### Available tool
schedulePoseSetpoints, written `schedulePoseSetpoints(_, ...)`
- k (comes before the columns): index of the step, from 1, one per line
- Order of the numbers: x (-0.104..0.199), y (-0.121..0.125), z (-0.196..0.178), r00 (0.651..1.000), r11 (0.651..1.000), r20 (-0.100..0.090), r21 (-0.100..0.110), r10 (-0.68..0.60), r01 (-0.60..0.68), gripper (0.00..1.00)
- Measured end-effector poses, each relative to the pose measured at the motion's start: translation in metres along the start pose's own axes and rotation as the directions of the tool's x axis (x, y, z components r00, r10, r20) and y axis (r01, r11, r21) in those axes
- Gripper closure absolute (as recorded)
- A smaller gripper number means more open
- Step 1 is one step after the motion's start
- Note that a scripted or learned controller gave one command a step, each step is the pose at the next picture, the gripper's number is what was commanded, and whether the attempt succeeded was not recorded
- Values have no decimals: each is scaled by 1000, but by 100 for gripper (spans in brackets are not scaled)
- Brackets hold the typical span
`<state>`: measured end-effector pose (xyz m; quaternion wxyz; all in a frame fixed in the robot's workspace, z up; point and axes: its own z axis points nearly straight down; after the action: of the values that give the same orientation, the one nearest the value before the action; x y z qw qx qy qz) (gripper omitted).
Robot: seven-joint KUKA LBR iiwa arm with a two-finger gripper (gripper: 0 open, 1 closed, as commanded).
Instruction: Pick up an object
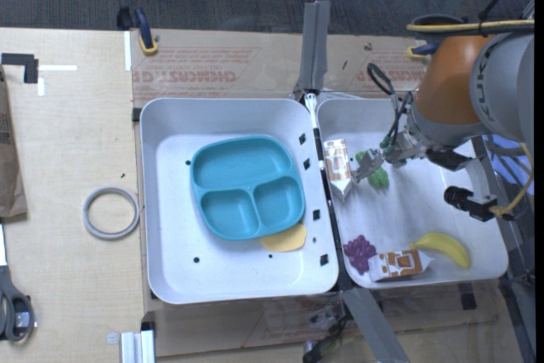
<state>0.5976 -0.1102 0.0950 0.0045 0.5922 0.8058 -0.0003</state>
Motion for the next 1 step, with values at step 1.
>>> schedulePoseSetpoints(1,-1,0,-9,1000,1000,-2,0,3,-3,100)
